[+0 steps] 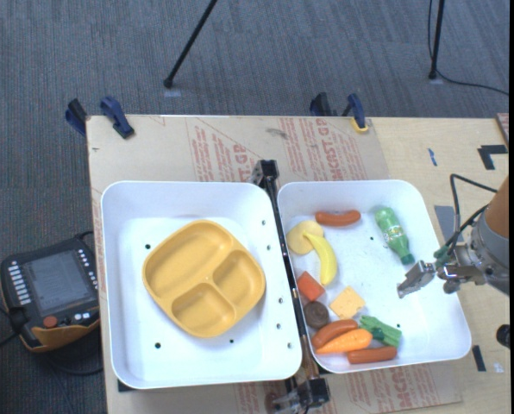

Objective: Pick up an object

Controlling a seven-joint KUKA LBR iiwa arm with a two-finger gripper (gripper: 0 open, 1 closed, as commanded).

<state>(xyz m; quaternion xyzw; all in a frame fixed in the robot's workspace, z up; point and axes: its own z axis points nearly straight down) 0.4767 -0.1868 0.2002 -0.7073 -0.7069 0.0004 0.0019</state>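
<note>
End effector (pixel 415 279) hangs over the right side of the right bin (pixel 451 339), holding nothing.

Its fingers look slightly parted, though they are too small to judge well. The toy food lies in this bin: a green bottle (pixel 394 235) nearest, just up and left of the fingertips, a sausage (pixel 338 218) and banana (pixel 322 255) further left, a cheese cube (pixel 347 302) and carrot (pixel 344 341) toward the near rim. The left bin (pixel 119 317) holds a yellow divided plate (pixel 203 278). I'd choose the bottle, which lies apart from its neighbours: line the fingers across its narrow width, descend straight, and close only once they straddle it.
</note>
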